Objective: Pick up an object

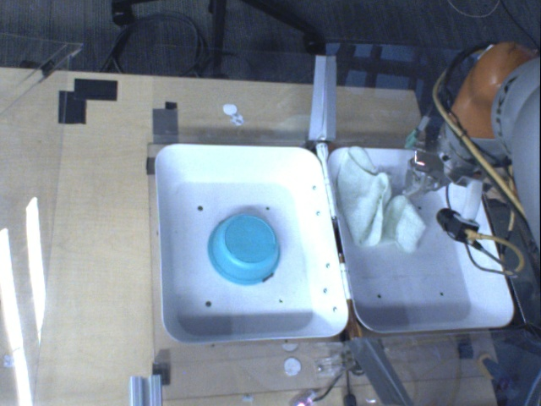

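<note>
From my seat, the metal divider rail point(321, 100) between the two shallow white plastic bins is my reference. Left of it, in the left bin point(182, 311), I see a round light-blue plastic bowl point(244, 249) lying upside down near the middle of the floor. Just right of the rail, in the right bin point(423, 307), a crumpled white cloth towel point(372, 205) lies against the bin's upper left part. The grey arm with its orange band point(490, 87) comes in further right of the rail, and its two-finger gripper point(420, 176) sits at the towel's right edge. I cannot tell how the gripper is set, nor whether it has hold of the cloth.
</note>
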`<control>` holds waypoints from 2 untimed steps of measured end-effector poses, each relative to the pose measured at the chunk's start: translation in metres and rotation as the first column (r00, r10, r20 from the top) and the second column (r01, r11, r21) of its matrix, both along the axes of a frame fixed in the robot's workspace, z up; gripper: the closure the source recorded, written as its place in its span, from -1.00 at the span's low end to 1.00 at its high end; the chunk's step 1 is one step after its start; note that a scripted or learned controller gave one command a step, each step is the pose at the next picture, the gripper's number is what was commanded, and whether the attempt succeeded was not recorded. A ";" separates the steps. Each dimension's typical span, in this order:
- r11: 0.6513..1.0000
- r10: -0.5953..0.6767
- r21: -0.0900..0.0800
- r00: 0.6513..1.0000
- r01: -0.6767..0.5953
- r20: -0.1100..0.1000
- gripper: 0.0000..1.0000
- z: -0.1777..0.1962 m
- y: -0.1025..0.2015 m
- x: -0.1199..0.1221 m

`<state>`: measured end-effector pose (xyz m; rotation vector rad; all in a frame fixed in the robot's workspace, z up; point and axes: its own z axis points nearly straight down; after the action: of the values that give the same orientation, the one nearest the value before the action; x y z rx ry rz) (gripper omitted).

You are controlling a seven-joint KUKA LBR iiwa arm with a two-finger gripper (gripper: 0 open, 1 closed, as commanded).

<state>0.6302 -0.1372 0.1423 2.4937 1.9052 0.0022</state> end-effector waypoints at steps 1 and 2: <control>0.994 -0.110 0.001 0.994 0.110 0.001 1.00 0.083 0.054 0.040; 0.946 -0.325 0.002 0.946 0.325 0.002 1.00 -0.043 0.054 0.023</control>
<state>0.6530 -0.0837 0.0990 2.7729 1.4685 0.0056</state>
